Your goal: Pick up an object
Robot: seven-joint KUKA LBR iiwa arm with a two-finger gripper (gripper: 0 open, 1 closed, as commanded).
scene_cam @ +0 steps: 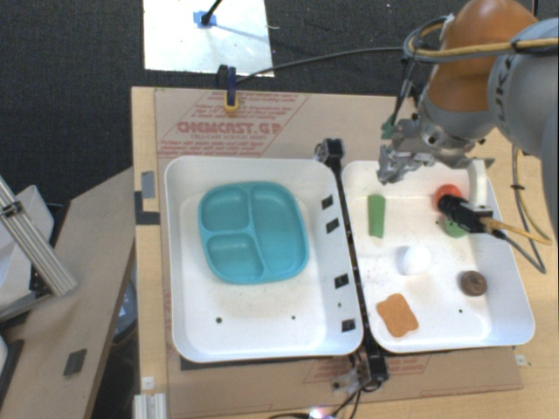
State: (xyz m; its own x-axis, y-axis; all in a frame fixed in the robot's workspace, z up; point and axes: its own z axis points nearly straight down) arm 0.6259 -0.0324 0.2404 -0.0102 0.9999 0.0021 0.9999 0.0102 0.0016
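Note:
My gripper (392, 168) hangs over the far left corner of the right bin (511, 314), just above and behind a green stick (376, 215) that lies flat on the bin floor. I see nothing held in it. Also in this bin are a white ball (413, 259) in the middle, a brown disc (472, 283) to the right, an orange flat piece (397, 314) near the front, and a red thing (448, 194) with a green thing (455, 229) at the far right.
The left bin (177, 260) holds a teal divided tray (253, 232). A black divider with clips (341, 234) runs between the two bins. A blue clamp (227, 84) stands behind the bins.

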